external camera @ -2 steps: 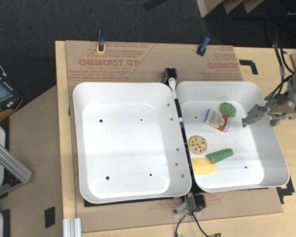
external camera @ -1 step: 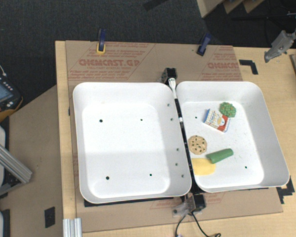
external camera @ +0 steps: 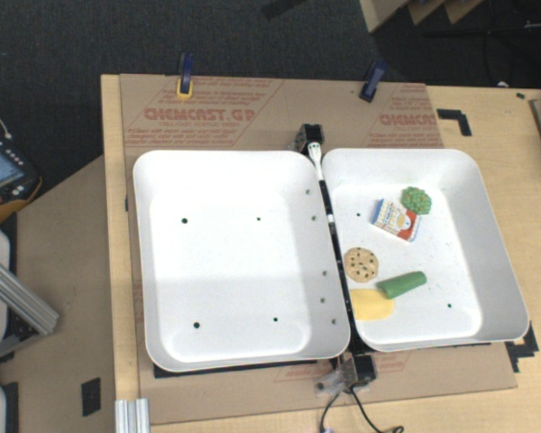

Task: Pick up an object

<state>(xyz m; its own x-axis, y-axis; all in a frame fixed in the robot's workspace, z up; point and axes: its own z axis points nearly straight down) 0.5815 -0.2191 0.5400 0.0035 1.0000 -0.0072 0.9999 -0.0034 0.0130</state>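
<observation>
Nearest you, right bin [external camera: 487,242]: yellow piece [external camera: 371,306] against its near-left wall, green cylinder [external camera: 402,284] just beside it, cookie [external camera: 362,263] behind. Farther back, a small carton [external camera: 395,219] touches a green broccoli-like piece [external camera: 417,200]. All five lie loose; judge the pick not begun. Gripper state: you cannot tell.
</observation>
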